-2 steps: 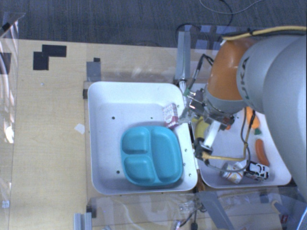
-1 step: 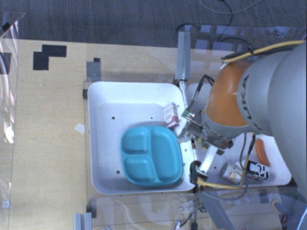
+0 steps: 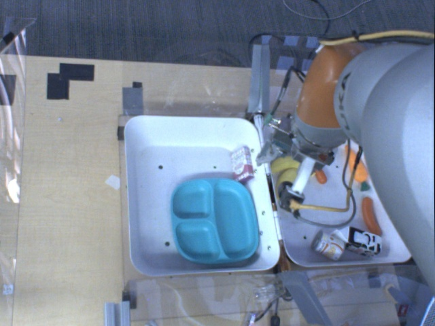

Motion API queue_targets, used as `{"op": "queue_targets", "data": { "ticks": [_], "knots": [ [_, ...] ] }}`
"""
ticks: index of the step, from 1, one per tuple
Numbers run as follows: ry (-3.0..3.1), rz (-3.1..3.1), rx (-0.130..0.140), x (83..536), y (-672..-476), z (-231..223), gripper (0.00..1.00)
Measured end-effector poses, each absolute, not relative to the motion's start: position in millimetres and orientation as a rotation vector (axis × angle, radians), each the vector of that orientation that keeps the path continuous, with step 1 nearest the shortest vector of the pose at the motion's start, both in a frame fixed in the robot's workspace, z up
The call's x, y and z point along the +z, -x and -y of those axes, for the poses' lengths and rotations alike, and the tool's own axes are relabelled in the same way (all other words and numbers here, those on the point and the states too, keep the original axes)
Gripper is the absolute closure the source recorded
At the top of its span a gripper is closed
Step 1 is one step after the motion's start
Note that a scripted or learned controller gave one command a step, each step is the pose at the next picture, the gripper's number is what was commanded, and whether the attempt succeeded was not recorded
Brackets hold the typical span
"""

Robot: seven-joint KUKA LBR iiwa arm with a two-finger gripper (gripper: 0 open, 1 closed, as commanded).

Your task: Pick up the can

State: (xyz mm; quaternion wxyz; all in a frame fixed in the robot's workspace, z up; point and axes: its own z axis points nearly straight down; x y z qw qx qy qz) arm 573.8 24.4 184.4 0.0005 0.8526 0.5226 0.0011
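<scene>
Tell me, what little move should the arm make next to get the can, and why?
Probably swing toward the near end of the right bin. The can lies on its side there, beside a black-and-white item, while the gripper sits over the wall between the bins.

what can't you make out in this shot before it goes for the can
- Hand: camera view, blurred against the bin wall; finger state unreadable.
- Right bin: its far and right parts are covered by the arm.
- Small red and white item in the left bin: too small and blurred to identify.
- Can: label too small to read.
</scene>
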Motion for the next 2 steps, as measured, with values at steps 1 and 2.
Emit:
{"op": "queue_targets", "data": {
  "ticks": [1,2],
  "knots": [
    [-2.636,-1.705,0.005,185.3,-662.4,-13.2,0.00],
    [-2.694,-1.614,0.006,185.4,-612.3,-47.6,0.00]
  ]
}}
